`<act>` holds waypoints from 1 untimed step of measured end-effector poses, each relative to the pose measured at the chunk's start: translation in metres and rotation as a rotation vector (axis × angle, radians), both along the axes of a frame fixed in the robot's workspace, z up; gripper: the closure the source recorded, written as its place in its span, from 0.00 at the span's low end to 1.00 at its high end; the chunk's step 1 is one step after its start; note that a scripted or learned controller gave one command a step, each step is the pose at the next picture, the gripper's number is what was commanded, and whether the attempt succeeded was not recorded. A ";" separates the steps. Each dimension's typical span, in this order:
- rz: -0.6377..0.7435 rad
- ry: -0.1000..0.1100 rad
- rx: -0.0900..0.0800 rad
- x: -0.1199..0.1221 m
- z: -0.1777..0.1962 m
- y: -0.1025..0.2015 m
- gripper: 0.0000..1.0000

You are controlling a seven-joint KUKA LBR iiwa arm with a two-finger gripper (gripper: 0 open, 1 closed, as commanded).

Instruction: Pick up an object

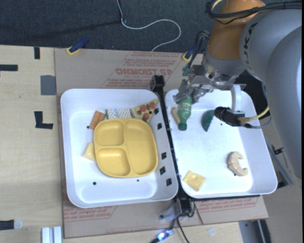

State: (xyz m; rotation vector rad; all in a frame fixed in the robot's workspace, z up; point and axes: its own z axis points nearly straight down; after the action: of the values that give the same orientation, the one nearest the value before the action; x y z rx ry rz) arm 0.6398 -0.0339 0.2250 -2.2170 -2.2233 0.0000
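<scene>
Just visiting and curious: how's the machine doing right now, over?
End effector over right bin, at green bottle. Grip unconfirmed. Green piece, croissant, cheese wedge lying apart.

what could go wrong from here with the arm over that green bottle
The gripper sits at the top end of the green bottle, which lies close to the divider wall of the right bin. A grasp that near one end may let the bottle swing or slip out on lifting. Fingers could also catch the wall. The dark green piece lies just beside the bottle and might get knocked as the arm moves.
</scene>
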 end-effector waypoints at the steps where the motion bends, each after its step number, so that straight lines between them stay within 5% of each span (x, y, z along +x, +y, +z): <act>1: -0.001 0.001 -0.003 0.008 -0.011 -0.001 1.00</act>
State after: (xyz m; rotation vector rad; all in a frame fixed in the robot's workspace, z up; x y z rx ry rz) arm 0.6478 -0.0349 0.2135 -2.2185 -2.2237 0.0041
